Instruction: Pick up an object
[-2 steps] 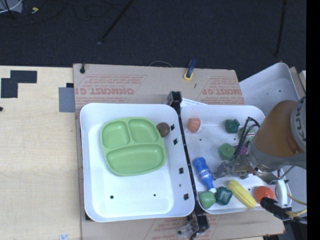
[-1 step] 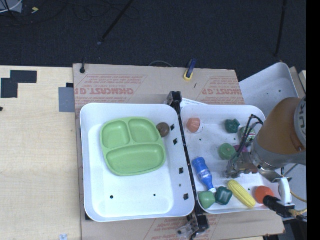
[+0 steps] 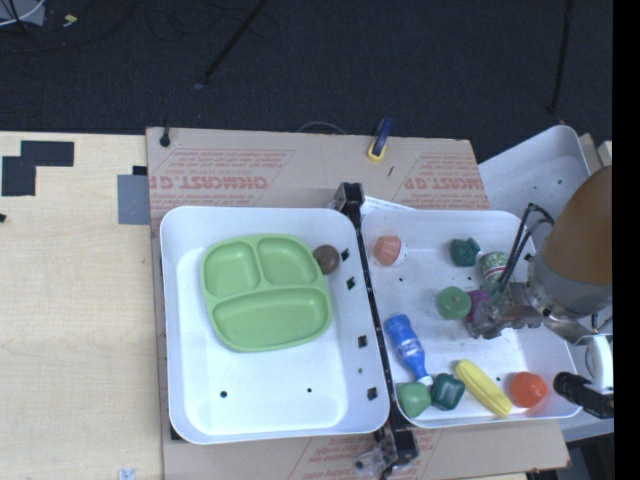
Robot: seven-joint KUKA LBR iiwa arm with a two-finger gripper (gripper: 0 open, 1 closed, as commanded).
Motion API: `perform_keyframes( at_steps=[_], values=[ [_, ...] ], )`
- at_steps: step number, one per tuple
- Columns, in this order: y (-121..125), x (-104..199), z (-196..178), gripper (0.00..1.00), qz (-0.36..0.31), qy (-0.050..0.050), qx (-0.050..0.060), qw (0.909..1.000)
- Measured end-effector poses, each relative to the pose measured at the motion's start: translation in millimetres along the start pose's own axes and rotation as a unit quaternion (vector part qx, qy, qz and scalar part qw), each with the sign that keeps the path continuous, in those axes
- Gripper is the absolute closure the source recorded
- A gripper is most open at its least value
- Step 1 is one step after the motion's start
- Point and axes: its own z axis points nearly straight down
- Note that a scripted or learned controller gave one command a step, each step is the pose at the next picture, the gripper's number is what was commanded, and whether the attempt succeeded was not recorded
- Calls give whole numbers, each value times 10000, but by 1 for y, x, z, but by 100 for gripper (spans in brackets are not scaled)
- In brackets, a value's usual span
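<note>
The right bin (image 3: pixel 425 236) holds several small objects: a pink one (image 3: pixel 387 249), a teal one (image 3: pixel 463 252), a green round one (image 3: pixel 453 303), a blue bottle (image 3: pixel 405 345), a yellow corn-like piece (image 3: pixel 482 386), an orange-red ball (image 3: pixel 527 389) and two green pieces (image 3: pixel 430 396) at the front. A patterned can (image 3: pixel 492 266) lies near my gripper (image 3: pixel 487 320), which is low in the right bin, just right of the green round object. A purple bit shows at the fingers, but I cannot make out what it is.
The left bin (image 3: pixel 190 368) holds a green divided plate (image 3: pixel 265 291) and a brown ball (image 3: pixel 326 258) at the plate's right edge. A black divider (image 3: pixel 365 298) separates the bins. The arm with its orange band (image 3: pixel 588 233) enters from the right.
</note>
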Motion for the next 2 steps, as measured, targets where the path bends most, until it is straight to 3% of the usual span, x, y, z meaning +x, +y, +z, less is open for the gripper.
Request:
perform_keyframes(
  at_steps=[1,2],
  values=[
    [-9,2,-53,100,-2,2,3,10000],
    [-9,1,-62,100,-4,6,17,10000]
  ],
)
